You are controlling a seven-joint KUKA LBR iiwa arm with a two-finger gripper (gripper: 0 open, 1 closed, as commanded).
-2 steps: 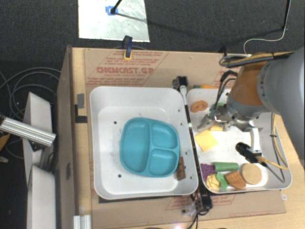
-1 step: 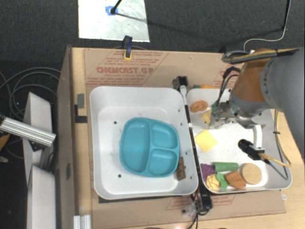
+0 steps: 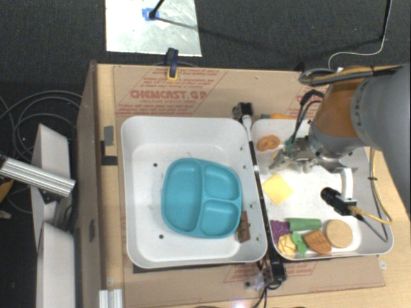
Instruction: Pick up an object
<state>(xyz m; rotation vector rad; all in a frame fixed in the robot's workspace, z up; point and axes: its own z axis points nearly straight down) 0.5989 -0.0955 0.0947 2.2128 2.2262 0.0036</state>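
Noted end effector (image 3: pixel 287 154) in right bin (image 3: pixel 311 194), between orange piece (image 3: pixel 268 143) and yellow block (image 3: pixel 277 188). Cannot tell whether open or closed.

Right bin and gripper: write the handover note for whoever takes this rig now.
Gripper: in the right bin, just above the yellow block and beside the orange piece; no grasp can be seen.
Right bin's near edge: purple piece, green piece, brown disc, tan disc.
Left bin: teal plate, with a brown piece at its right.
Done: nothing lifted yet.
Left: grasp one object and raise it.
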